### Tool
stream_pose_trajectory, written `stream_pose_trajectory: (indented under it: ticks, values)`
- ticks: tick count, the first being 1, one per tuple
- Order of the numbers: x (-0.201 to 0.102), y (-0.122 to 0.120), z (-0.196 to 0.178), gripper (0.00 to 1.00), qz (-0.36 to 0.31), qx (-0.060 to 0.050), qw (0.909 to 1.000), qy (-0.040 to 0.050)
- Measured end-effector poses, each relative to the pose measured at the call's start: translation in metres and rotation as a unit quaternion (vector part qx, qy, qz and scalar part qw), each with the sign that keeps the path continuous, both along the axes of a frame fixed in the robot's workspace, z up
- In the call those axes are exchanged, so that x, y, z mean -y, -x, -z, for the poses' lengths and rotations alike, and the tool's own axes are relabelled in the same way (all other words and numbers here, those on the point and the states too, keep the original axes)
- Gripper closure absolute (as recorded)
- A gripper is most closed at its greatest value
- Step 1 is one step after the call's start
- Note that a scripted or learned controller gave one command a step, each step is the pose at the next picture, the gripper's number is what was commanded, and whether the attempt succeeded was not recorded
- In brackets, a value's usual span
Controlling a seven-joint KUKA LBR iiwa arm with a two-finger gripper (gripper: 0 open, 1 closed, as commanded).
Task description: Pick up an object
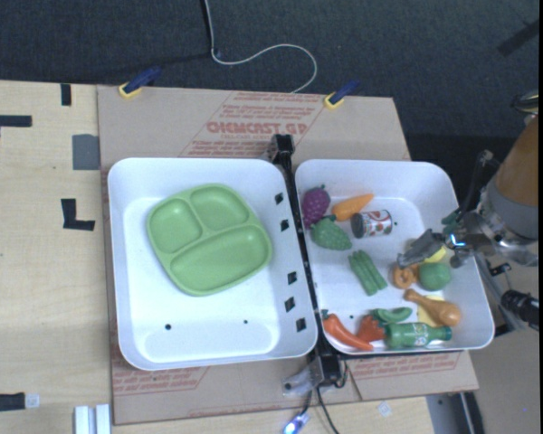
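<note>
The right bin holds several toy foods: purple grapes, a carrot, a small can, a leafy green piece, a green pod, a drumstick, a green bottle and red peppers. My gripper comes in from the right and sits low over the bin's right side. It is directly above a yellow piece, a green ball and an orange piece. Nothing visibly hangs from it.
The left bin holds a green divided plate. A black divider separates the two bins. Both bins rest on a cardboard sheet, and a white cable loops behind it.
</note>
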State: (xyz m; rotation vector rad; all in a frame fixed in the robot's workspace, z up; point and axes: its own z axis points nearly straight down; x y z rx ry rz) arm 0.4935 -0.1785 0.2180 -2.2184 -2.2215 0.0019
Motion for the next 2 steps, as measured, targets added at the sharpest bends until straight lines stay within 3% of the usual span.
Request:
stream_pose_trajectory:
  ticks: [1,2]
  values:
    - [-0.026,0.008,0.140,0.00,0.000,-0.001,1.0000,0.0000]
    - [-0.025,0.007,0.123,1.00,0.000,0.001,1.0000,0.0006]
